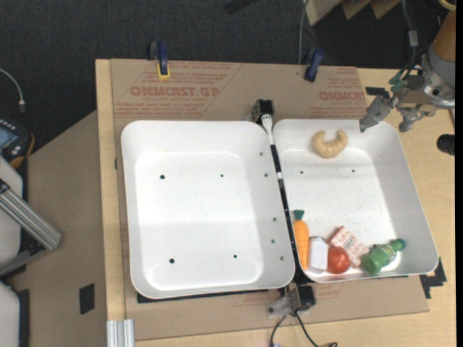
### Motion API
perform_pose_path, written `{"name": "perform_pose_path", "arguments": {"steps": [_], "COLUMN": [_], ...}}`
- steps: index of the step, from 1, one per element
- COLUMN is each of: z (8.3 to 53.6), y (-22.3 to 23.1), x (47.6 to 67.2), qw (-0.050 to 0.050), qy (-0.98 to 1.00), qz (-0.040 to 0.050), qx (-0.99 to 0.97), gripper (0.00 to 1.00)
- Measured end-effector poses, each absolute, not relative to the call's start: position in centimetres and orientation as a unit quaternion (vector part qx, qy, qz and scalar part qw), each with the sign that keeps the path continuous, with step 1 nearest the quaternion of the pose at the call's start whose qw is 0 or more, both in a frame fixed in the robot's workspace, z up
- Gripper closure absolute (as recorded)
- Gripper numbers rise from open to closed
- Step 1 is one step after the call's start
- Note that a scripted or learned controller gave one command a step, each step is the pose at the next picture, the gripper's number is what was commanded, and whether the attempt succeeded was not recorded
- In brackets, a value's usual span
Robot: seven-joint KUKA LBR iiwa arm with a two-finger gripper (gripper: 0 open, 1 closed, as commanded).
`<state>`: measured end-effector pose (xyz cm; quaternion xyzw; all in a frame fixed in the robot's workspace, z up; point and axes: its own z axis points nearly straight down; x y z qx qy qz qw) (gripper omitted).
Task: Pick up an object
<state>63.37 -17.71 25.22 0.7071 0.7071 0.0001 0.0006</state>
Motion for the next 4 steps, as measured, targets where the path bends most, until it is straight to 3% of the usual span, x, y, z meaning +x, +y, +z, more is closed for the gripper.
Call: {"name": "perform_pose_path", "arguments": {"steps": [1,2,3,4], "z": [28.5,35.2,17.6,29.5], "y": [-17.4,-2.7,4.8,12.1], "x": [51.2,48.5,47.6,50.3], "qw": [-0.002,0.002,-0.007,0.003], "qy": [0.706,0.713,0.709,0.711], "qz": [-0.0007,0.0040,-0.0051,0.0070], "qx": [0.709,0.702,0.705,0.703], "gripper": [0.00,0.00,0.00,0.00]}}
